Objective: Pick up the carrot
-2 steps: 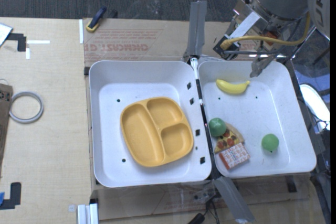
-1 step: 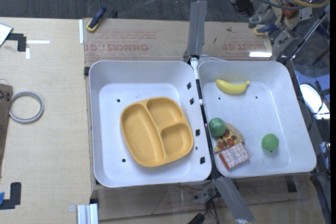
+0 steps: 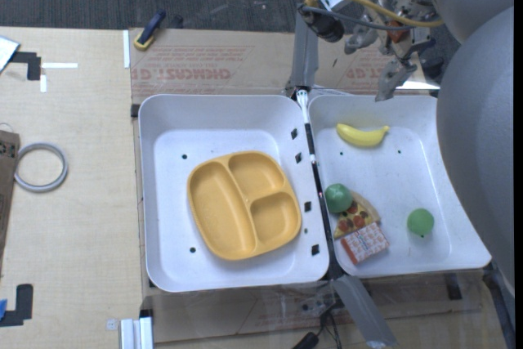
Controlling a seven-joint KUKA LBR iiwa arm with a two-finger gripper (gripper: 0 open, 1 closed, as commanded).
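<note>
Faint reddish mirrored lettering on cardboard (image 3: 214,61) behind bins, not clearly legible

The end effector (image 3: 391,69) hangs above the right bin's (image 3: 458,176) far rim. That bin holds a banana (image 3: 362,134), two green balls and a pizza slice; the left bin (image 3: 163,176) holds a yellow tray (image 3: 243,204).

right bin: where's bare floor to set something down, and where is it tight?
Bare floor in the right bin: the middle stretch between the banana and the green ball, and the far-right strip beside the ball. Tight along the left wall near the front, where the green round item, pizza slice and small box cluster, touching.
</note>
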